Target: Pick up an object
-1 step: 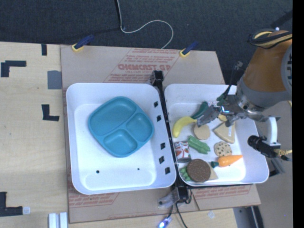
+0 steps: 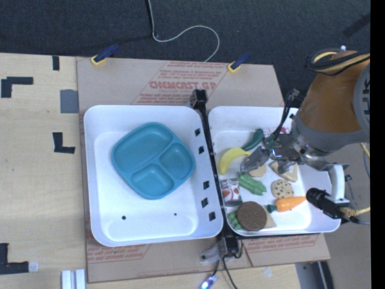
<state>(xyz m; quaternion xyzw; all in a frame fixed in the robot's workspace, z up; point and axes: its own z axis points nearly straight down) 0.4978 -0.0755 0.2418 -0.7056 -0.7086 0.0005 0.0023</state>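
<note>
I am counting one banana [image 2: 231,159], two green pods, one carrot [image 2: 290,203]. Banana is lying at my pincer's [image 2: 255,161] nine o'clock, seemingly pointing two-to-eight. My fingers are spreading, pinching nothing.

Arm [image 2: 337,101] cut off by right edge of view; I see no base. Wrist covers back right part of right bin [image 2: 313,224], contents under it hidden from me. Gripper [image 2: 260,159] small and dark over toy food; I cannot tell fingers from clutter. Pale piece [image 2: 287,173] partly under gripper body, kind not clear. Small can [image 2: 231,191] near left wall of right bin: label too small to read. Green item [image 2: 232,220] mostly hidden under brown patty [image 2: 251,215] at front edge.
</note>
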